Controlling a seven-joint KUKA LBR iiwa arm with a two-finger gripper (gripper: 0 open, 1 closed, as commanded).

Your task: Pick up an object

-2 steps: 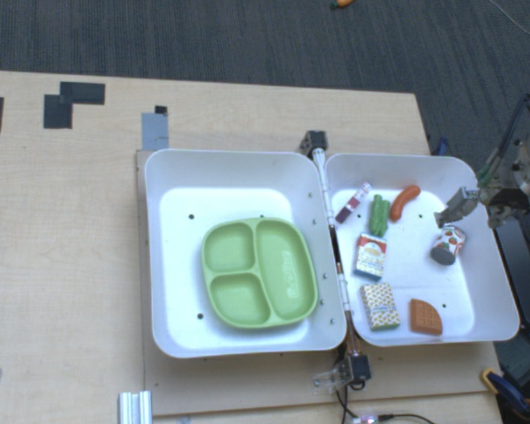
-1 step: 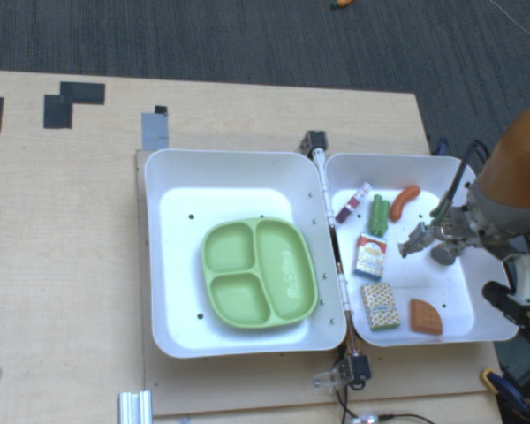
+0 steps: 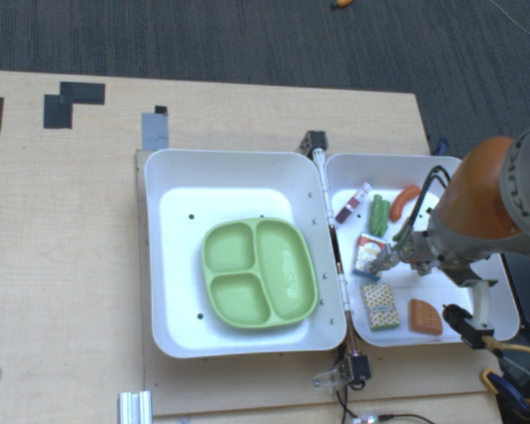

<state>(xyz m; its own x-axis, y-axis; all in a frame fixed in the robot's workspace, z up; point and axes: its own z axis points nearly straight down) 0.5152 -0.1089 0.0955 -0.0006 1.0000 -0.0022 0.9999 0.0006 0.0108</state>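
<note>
Both bins (image 3: 238,170) look like smooth white plastic, slightly glossy. Green divided tray (image 3: 259,274): moulded plastic, satin sheen. Bench top (image 3: 62,254): pale wood-grain laminate, matt. Floor (image 3: 203,25): dark ribbed carpet, rough. Arm's orange band (image 3: 477,193): smooth, semi-gloss. Small packet (image 3: 369,254): printed glossy wrapper. Patterned block (image 3: 381,306) looks matt.

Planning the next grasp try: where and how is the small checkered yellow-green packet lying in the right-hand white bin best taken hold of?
Judging from the view, the small checkered yellow-green packet lies flat on the right-hand white bin's floor. Come straight down and pinch across its narrower width, mid-length. The orange wedge-shaped piece beside it stands apart, leaving some room, though flatness may make the grip shallow.
</note>
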